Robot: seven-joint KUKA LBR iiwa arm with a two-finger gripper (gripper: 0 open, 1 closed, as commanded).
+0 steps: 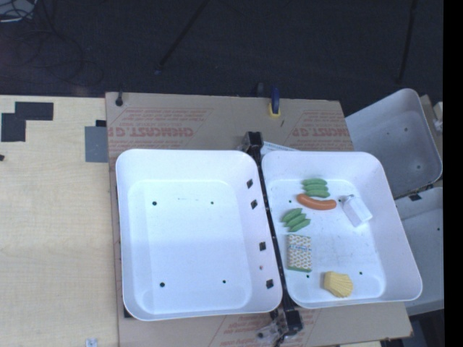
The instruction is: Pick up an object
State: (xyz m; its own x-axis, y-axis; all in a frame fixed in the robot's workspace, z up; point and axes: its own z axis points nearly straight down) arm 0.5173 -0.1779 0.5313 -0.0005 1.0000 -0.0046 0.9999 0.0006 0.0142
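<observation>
Lying in the right bin (396, 207): green pods (315, 186) nearing the far edge, touching an orange sausage (316, 202); more green pods (295, 218) just beside it; white box (355, 210) toward the right wall. Sitting near the front edge: patterned packet (299, 252), yellow wedge (337, 284). Leaving open room between wedge and box. Resting alongside on the counter (181, 125): left bin (124, 215).

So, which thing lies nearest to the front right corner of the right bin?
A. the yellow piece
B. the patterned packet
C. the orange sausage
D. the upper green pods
A: the yellow piece sits low in the right bin, close to its near right corner, while the patterned packet lies further left and the orange sausage and the upper green pods lie further back.
</observation>
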